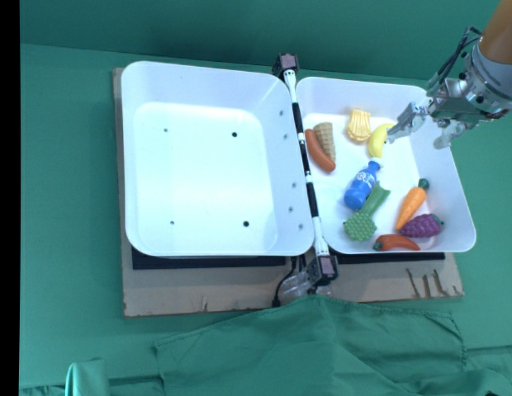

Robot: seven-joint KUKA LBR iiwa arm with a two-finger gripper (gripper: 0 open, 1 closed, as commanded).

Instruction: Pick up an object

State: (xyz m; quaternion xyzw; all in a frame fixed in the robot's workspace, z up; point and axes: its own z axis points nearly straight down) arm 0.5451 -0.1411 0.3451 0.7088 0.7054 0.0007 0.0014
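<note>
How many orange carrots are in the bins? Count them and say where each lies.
1. The carrot lies in the right bin, near its right wall, just above the purple grapes. The reddish pieces elsewhere look like other foods. None seems hidden.

The arm is cut off by the right and top edges, with little more than the orange band and wrist in frame. The gripper is too small and cluttered to read at its tips. The red item at the right bin's near wall is partly hidden behind the rim. A pale object at the near left is cut by the bottom edge; identity undetermined. The clamp between the bins is indistinct.
</note>
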